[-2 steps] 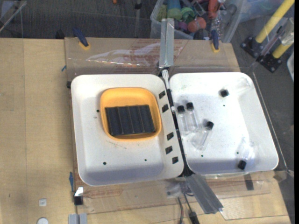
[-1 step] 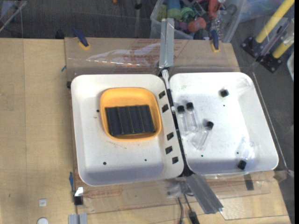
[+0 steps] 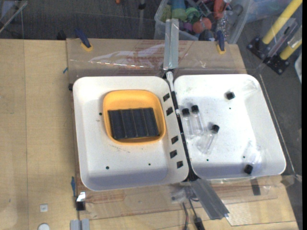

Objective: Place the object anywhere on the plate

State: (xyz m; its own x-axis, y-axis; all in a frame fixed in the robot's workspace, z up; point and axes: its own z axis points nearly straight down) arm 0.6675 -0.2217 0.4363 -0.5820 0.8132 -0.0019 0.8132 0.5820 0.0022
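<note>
- Camera view, the plate: the orange plate [image 3: 135, 99] sits in the left bin [image 3: 91, 162], a little toward 12 o'clock of that bin's middle, and a dark ribbed slab [image 3: 134, 123] lies flat on it, covering most of its floor.
- Camera view, the task's thing: several clear vials [image 3: 196, 123] with black caps lie in the right bin [image 3: 268, 147]. Three cluster near the divider at about 9 o'clock of that bin, one lies by the 5 o'clock corner, and a loose black cap [image 3: 230, 96] sits toward 12 o'clock. Which one is meant I cannot say.
- Progress, as I judge it: nothing from the right bin is on the plate, so picking, carrying and setting down all remain.
- The claw: its state cannot be told from this frame.
- Surroundings: the table [image 3: 29, 128] carries both bins; a clear tub of coloured toys [image 3: 201, 6] stands beyond, at 12 o'clock.
- In the way: the ribbed slab leaves little bare plate, and the clustered vials lie touching or nearly so, which could spoil a clean grasp.
</note>
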